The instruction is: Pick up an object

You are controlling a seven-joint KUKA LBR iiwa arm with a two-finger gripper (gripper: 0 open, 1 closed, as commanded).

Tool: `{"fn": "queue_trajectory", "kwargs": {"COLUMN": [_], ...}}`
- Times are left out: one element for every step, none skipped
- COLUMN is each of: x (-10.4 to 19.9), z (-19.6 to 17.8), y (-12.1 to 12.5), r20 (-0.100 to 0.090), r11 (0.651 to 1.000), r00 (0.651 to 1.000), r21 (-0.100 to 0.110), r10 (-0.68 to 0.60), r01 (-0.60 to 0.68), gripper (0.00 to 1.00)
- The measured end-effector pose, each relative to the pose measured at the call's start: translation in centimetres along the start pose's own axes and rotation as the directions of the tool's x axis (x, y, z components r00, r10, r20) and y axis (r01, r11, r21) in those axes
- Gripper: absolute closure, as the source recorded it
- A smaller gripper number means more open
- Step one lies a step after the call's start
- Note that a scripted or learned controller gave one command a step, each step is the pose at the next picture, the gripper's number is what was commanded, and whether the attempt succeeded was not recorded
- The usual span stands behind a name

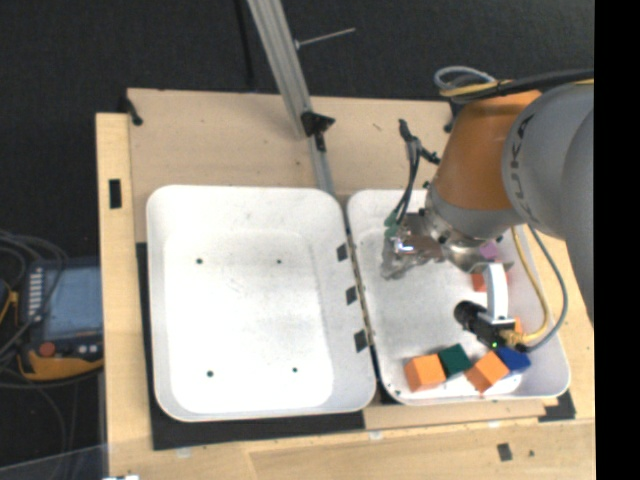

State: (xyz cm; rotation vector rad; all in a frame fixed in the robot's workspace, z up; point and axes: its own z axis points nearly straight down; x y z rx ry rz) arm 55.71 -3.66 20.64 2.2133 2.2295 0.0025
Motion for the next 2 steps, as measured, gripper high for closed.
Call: {"fn": "queue_trajectory", "kwargs": {"x": [6.0,11.7], "z": [-1.1,-0.8], "y": [0.4,1.6], "r20": [-0.001,-0.001], "r11": [1.000,1.000], "r00": [1.000,1.000], "r21": [-0.001,0.000], "r10": [-0.002,-0.001], "r01": [0.002,0.001], "gripper": [1.00,1.00]}}
